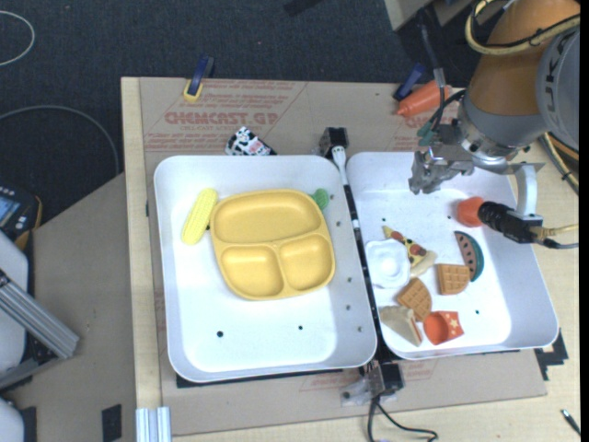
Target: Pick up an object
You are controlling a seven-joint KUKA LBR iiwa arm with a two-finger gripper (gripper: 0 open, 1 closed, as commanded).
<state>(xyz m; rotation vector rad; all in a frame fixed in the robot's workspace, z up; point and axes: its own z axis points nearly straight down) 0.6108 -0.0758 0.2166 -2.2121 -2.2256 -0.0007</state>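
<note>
My gripper (426, 184) hangs over the far part of the right bin (525, 288), above bare white floor. The toy food lies nearer the front: an orange-red piece (468, 212) to the gripper's right, a watermelon slice (471, 254), a waffle square (451, 278), a pizza slice (411, 245), a white cup-like piece (386, 261), a second waffle piece (416, 296), a tan wedge (400, 323) and a red piece (444, 326). None of them touches the gripper.
The left bin (248, 348) holds a yellow divided plate (271, 242), a corn cob (198, 215) and a small green piece (319, 198). Clamps sit on the board behind the bins: orange (419, 99), blue and yellow (196, 79), black (333, 141). A black-and-white item (248, 143) lies there too.
</note>
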